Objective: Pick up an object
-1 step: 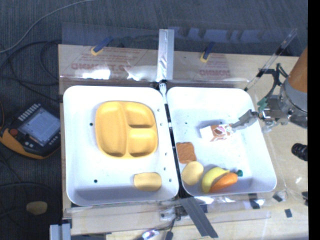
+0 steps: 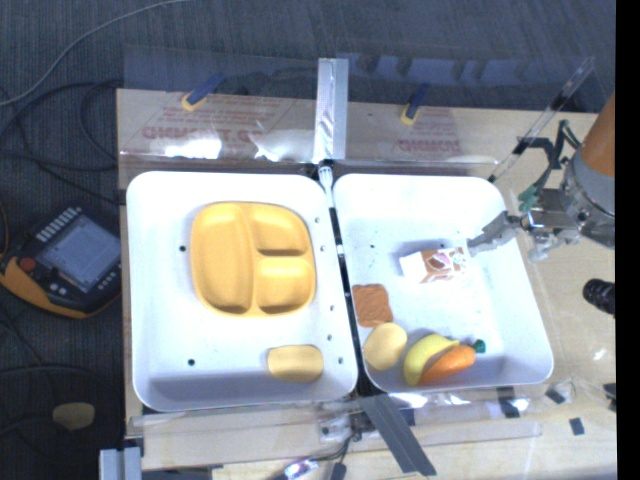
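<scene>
In the right bin (image 2: 505, 298) a small white packet with red print (image 2: 435, 264) lies near the middle. A brown square cracker (image 2: 372, 304) lies left of it, toward the front. Along the front wall sit a round yellow fruit (image 2: 384, 345), a yellow-green fruit (image 2: 425, 353) and an orange carrot (image 2: 450, 361), all close together. My gripper (image 2: 482, 240) reaches in from the right, low over the bin. Its tip is right beside the packet's right end. I see nothing held in it.
The left bin (image 2: 160, 298) holds a yellow divided tray (image 2: 251, 256) and a pale yellow bun-like piece (image 2: 295, 362) near its front wall. A metal divider (image 2: 331, 118) stands behind the bins. A handheld controller (image 2: 62, 263) lies on the floor at the left.
</scene>
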Available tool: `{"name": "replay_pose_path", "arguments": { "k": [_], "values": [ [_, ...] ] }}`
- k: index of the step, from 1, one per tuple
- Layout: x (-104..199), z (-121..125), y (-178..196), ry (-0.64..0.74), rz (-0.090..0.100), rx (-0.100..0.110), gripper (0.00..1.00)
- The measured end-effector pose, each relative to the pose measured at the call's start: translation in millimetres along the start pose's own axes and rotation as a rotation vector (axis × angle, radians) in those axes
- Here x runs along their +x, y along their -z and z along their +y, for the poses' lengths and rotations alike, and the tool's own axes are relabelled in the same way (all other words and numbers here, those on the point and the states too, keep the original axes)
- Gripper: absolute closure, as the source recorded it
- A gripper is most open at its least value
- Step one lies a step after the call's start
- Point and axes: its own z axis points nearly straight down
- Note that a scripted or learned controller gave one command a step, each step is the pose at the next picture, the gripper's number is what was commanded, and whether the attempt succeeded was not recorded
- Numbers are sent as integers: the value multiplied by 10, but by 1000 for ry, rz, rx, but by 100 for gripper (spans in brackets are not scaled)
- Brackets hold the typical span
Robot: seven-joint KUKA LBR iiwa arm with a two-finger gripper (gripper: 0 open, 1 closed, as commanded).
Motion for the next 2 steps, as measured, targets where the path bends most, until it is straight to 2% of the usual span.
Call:
{"name": "replay_pose_path", "arguments": {
  "k": [1,2],
  "values": [
    [276,702,-975,-256,2,2,0],
    [-128,752,-1647,152,-5,-23,0]
  ]
}}
